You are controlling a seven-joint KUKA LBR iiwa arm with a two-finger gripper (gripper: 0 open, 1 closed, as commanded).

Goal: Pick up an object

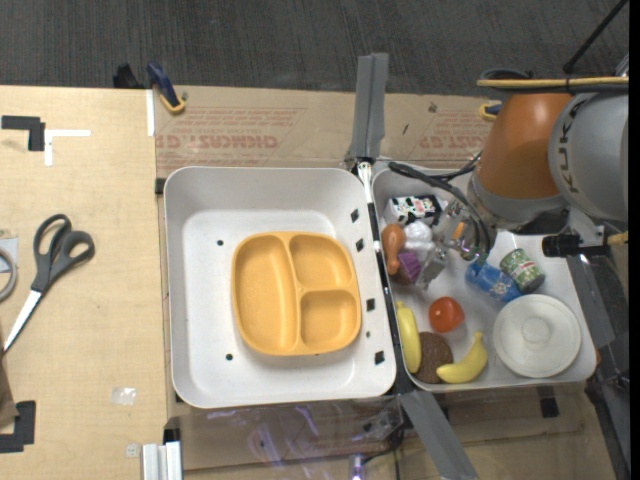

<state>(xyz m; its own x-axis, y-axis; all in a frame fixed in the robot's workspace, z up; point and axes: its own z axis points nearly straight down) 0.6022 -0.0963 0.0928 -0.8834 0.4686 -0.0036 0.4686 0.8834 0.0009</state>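
My gripper [441,258] hangs low in the right bin [578,368], near its left middle, under the orange wrist band [515,148]. Right beside it on the left lie a white object [417,236] and an orange and purple toy [398,250]. A red tomato [446,314] sits just below the gripper. To its right lie a blue object [491,280] and a green can [521,269]. A black and white box [413,207] is at the back left of the bin.
Two yellow bananas [408,336] [463,363] flank a brown round object [433,354] at the right bin's front. A white bowl [538,334] sits front right. The left bin [190,268] holds a yellow divided plate [296,293]. Scissors [48,258] lie on the bench at far left.
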